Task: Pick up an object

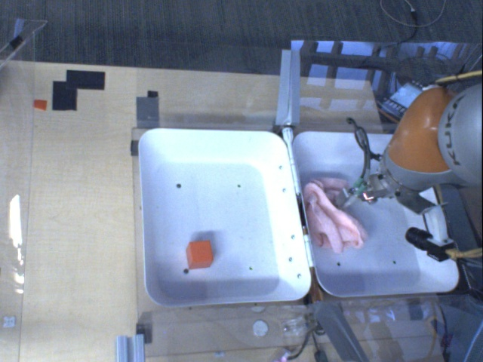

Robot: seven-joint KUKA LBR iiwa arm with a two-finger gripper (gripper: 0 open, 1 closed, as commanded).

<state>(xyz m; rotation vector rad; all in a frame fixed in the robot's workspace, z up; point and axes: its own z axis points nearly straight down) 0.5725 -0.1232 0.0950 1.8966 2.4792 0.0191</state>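
A soft pink cloth [332,216] lies crumpled in my right bin [392,274], close to its left wall. My pincer [356,195] sits right at the cloth's top edge; I cannot tell how wide it is. A small orange block [200,254] rests in the left bin [219,153].

The grey arm [445,138] with its orange band reaches in over the right bin [392,274], wrist bent downward. Its tool [356,194] sits low at the bin's left half, by the divider.
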